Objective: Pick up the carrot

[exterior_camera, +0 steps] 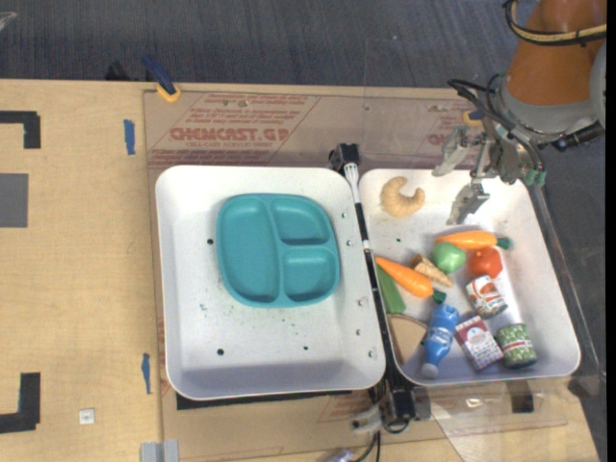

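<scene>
**Orange carrot lies below and left of the open gripper**

Teal, in the left bin [183,354], is a divided plate [279,248], well apart from the work. Right of the divider, the right bin [563,340] holds the clutter. At its left edge the carrot [404,277] lies on the bin floor, its long axis slanting from upper left down to lower right, a green leafy end low against the divider. A croissant [401,197] sits above it near the top of the bin; a green fruit [449,256], a second orange vegetable [472,241], a blue bottle [439,338] and small cartons and cans crowd its right side. Further right, at the bin's upper right corner, the gripper [472,195] hangs with fingers spread and nothing between them. From there the carrot lies down and to the left in the frame, so the approach likely crosses the green fruit, and the fingers probably need to straddle the carrot's slanted axis.
</scene>
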Motion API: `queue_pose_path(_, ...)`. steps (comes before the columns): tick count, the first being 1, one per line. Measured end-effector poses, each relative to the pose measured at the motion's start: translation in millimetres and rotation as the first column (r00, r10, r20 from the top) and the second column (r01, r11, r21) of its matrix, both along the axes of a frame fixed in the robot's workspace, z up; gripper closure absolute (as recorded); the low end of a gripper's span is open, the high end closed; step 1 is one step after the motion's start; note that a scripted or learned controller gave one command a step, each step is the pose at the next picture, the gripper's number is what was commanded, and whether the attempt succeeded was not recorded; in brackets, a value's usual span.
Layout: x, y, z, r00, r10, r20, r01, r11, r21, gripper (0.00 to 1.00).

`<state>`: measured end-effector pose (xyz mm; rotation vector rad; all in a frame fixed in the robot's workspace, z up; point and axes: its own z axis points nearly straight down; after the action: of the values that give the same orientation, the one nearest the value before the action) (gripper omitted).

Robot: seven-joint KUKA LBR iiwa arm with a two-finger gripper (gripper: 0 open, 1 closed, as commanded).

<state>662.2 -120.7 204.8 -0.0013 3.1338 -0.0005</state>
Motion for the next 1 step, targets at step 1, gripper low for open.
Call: queue_pose_path(1, -35.9, -46.6, -111.1, 0.999, -0.049, -0.011, 0.049, 0.999, 0.001, 0.00)
